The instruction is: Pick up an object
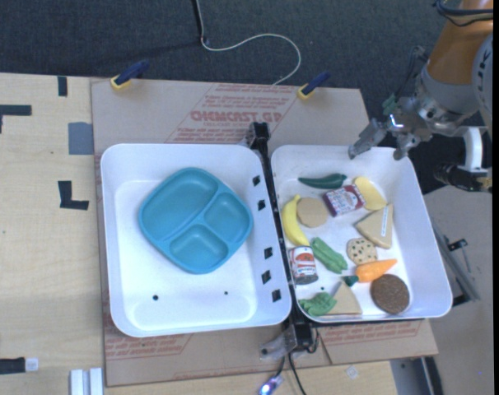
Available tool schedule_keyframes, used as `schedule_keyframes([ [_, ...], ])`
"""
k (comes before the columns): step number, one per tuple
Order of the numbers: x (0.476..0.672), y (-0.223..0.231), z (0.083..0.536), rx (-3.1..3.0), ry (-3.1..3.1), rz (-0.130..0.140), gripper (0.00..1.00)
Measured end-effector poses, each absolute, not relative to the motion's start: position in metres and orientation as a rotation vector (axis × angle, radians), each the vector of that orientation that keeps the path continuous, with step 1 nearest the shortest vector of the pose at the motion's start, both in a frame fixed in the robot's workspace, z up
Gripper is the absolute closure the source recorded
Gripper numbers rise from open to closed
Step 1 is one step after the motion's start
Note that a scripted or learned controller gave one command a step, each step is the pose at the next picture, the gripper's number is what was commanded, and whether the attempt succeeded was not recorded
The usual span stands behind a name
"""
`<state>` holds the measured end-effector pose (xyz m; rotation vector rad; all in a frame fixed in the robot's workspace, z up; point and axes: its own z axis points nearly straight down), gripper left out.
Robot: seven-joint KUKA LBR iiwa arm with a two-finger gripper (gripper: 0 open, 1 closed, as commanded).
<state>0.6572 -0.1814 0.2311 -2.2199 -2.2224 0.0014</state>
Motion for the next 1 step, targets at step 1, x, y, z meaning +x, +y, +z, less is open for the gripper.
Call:
schedule_keyframes([
  [1,0.6148,-0.0820,0.3274,-2.212,-2.232,-0.006,0.00],
])
